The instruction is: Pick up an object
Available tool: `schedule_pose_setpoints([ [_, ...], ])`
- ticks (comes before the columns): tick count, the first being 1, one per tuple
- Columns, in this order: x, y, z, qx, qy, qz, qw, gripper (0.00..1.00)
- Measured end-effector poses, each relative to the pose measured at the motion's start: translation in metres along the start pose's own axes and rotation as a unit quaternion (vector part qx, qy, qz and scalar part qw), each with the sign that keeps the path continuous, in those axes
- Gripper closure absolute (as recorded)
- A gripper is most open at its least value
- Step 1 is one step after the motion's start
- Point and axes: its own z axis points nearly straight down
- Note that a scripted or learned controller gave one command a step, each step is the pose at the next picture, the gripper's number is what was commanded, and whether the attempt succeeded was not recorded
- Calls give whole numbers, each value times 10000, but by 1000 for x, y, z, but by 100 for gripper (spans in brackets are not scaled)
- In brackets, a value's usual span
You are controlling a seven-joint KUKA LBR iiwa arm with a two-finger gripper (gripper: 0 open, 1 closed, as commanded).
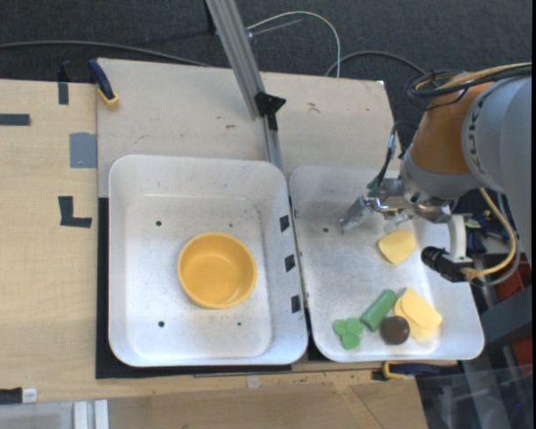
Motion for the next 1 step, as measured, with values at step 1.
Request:
schedule_pose_setpoints([
  [1, 1, 1, -13, -19, 1, -7, 10000, 100],
])
